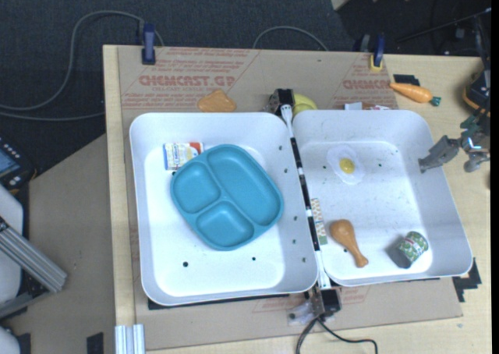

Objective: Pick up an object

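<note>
Both white bins (156,267) look like smooth, slightly glossy plastic. The blue divided plate (226,195) has a matt plastic finish. The bench top (234,72) seems to be printed cardboard or paper-faced board, dull and flat. The small can (410,248) is perhaps metal.

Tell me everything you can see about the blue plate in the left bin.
The blue plate is a rounded, divided tray that looks like smooth plastic, with three compartments showing nothing in them. It lies flat, right side up, turned at an angle in the left bin. Its upper left edge meets or overlaps a small white carton.
</note>
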